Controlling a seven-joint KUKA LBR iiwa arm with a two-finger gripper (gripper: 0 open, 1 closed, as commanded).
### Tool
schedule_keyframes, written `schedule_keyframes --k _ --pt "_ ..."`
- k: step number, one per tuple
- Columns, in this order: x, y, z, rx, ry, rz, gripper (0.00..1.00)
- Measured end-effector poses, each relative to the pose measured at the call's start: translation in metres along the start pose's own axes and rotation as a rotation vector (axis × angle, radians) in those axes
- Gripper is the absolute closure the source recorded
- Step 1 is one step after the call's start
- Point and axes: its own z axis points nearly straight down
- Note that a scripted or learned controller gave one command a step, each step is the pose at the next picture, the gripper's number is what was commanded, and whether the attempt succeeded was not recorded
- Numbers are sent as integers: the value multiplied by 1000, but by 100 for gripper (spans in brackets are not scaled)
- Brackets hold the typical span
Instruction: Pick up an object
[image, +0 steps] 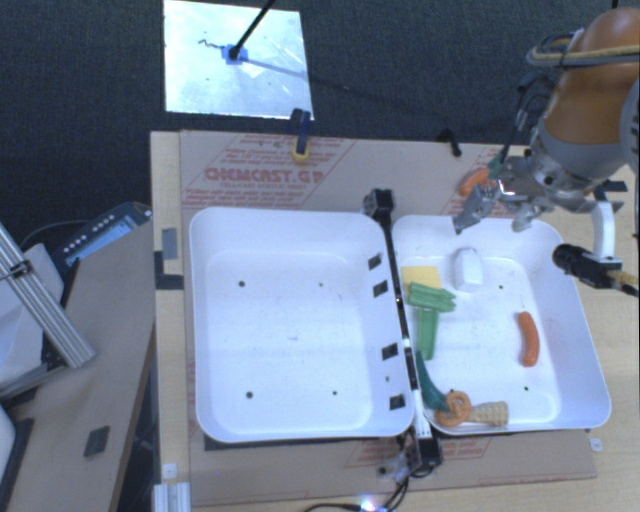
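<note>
Gripper: above the right white bin's far rim — fingers spread apart, nothing between them.
Right bin: small white rounded object, yellow flat block, green plastic tool, orange sausage-shaped piece, tan cone.
Left white bin: beside it.
</note>
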Motion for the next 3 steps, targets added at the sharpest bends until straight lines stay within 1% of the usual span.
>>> schedule_keyframes --k 1,2,3 --pt "0 1 -11 -4 1 -3 100" --pt "18 -83 -198 -19 -1 -3 100" --pt "46 -133 -262 -6 0 -4 100"
